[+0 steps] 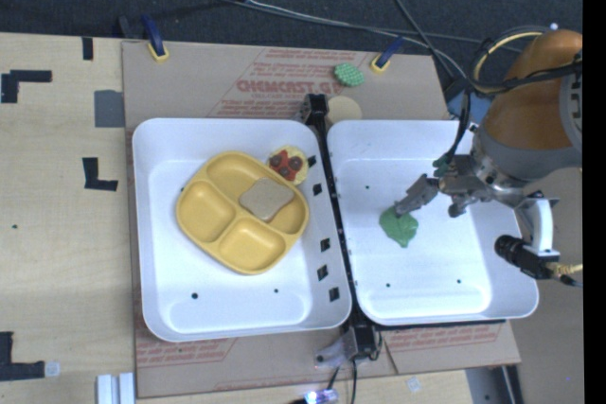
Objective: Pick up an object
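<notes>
Arm reaches in from the right over the right bin (473, 298). End effector (415, 203) is low in that bin, its tip at the upper edge of a green broccoli-like toy (401, 227); can't tell if it's touching or gripping, and can't tell the finger spread either. Green toy sits approx. mid-bin, toward the left half. Left bin (170, 298) holds a yellow divided tray (218, 237) w/ a tan square piece (265, 198) on it, and a small dark red item (288, 165) at the tray's upper right corner. Both bins sit on a cardboard sheet (189, 80) on the desk (57, 251); a small green scrap (348, 74) lies on the cardboard above the bins.
</notes>
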You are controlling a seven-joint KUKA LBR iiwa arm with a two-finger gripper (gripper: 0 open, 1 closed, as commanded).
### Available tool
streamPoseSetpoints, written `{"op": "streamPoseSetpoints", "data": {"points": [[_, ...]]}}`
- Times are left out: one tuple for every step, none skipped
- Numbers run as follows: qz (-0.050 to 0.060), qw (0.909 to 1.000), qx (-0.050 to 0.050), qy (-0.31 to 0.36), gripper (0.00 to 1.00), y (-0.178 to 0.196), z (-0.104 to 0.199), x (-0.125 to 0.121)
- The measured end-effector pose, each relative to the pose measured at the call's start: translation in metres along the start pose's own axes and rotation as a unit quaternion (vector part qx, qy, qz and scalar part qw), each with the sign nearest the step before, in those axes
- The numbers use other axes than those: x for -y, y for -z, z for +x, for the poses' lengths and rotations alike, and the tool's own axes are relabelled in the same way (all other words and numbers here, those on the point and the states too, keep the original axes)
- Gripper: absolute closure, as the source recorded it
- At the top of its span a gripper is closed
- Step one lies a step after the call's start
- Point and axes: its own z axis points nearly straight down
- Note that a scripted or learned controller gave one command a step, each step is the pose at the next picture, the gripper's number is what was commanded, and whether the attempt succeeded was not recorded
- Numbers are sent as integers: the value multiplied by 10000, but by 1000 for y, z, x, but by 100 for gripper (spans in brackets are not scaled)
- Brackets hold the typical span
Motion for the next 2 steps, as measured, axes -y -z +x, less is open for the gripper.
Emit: {"op": "streamPoseSetpoints", "data": {"points": [[-61, 10000, 8, 18, 0, 6, 0, -3], [-40, 10000, 6, 19, 0, -52, 4, -11]]}}
